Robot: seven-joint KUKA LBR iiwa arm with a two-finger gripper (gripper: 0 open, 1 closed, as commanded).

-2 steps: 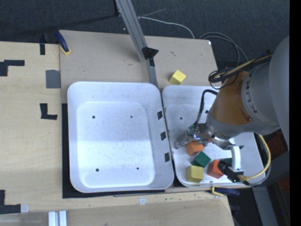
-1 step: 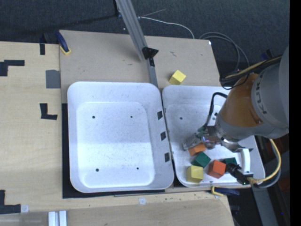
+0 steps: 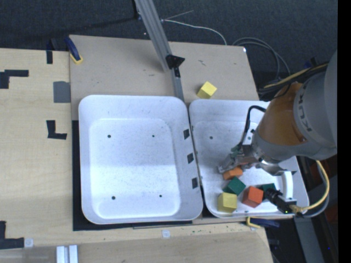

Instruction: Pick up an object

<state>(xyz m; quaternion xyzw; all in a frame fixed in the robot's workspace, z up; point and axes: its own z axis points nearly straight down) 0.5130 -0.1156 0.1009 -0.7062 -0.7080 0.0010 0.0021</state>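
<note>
My gripper (image 3: 235, 163) is low in the right bin (image 3: 214, 114), just above a small orange block (image 3: 233, 173) and touching or nearly touching its top. A green block (image 3: 236, 186) lies right below the orange one. A yellow block (image 3: 227, 201) and a red-orange block (image 3: 253, 196) rest near the bin's front wall, with a dark green piece (image 3: 269, 189) beside them. The grey wrist with its orange band (image 3: 279, 122) covers the bin's right side.
The left bin (image 3: 88, 147) lies beside the right one. A yellow cube (image 3: 207, 90) sits on the bench behind the right bin. A grey pole (image 3: 156, 26) slants down to the bins' shared back corner. Cables trail at the right.
</note>
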